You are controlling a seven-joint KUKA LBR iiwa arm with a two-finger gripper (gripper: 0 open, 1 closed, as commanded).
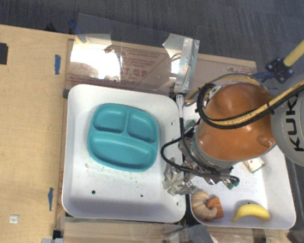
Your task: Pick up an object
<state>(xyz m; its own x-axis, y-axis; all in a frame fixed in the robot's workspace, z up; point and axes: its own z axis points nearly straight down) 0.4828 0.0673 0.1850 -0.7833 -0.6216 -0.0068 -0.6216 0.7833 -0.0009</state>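
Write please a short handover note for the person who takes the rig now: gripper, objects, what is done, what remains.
Gripper: low at the inner edge between the bins; fingers cannot be judged, nothing seen held.
Left bin: teal divided plate.
Right bin: banana, brown-and-white object, small white item beside the arm.
Done: no pick seen.
Left: grasp and lift one object.

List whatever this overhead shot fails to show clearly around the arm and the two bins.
- Gripper: a blurred tangle of metal and cables under the orange wrist; finger state unreadable.
- Right bin: much of its floor is covered by the arm.
- White item: partly tucked beneath the wrist, too small to identify.
- Brown-and-white object: too blurred to identify; the gripper's shadow falls on its left side.
- Dark specks on the left bin: too small to identify.
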